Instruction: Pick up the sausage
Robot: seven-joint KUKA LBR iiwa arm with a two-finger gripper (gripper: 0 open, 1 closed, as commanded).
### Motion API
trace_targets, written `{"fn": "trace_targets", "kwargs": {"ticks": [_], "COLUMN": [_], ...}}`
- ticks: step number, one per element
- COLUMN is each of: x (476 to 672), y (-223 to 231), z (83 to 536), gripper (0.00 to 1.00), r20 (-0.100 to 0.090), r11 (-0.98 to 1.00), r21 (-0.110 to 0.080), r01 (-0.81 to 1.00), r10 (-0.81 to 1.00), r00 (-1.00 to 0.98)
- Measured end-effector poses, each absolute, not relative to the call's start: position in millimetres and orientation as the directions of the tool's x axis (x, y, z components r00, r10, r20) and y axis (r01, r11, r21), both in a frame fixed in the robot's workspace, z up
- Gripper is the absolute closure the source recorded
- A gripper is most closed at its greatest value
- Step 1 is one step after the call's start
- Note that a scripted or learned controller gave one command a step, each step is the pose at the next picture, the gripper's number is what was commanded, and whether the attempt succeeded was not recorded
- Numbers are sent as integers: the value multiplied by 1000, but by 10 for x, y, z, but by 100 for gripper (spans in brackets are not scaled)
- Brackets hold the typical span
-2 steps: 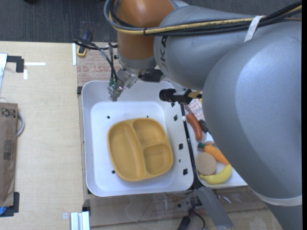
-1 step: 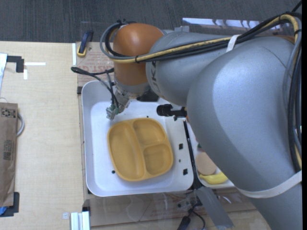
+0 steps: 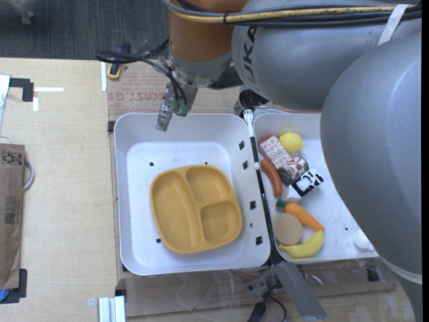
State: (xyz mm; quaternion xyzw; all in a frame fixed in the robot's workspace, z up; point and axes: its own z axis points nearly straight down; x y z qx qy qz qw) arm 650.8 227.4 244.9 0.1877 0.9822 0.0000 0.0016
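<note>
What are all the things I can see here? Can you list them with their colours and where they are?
Bins: 2, white, side by side on the bench.
Plate: 1, yellow, three sections, in the left bin.
Sausage: 1, reddish orange, right bin, near the divider.
Lemon: 1, yellow, far end of right bin.
Snack box: 1, red and white, beside the lemon.
Carrot: 1, orange, right bin.
Banana: 1, yellow, near end of right bin.
Round cookie: 1, tan, by the banana.
Paper bag: 1, brown, left edge.
Arm: 1, grey with orange band.
Gripper: 1, above the left bin's far edge.
</note>
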Motion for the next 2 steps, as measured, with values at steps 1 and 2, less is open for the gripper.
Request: {"fn": "trace_targets", "kwargs": {"ticks": [1, 2], "x": [6512, 6502], "y": [2267, 2266], "z": [1807, 1517], "gripper": [100, 100], "r20": [1, 0], "r11": [868, 867], "r21": [-2, -3], "r01": [497, 498], "r10": [497, 498], "r00": [-868, -867]}}
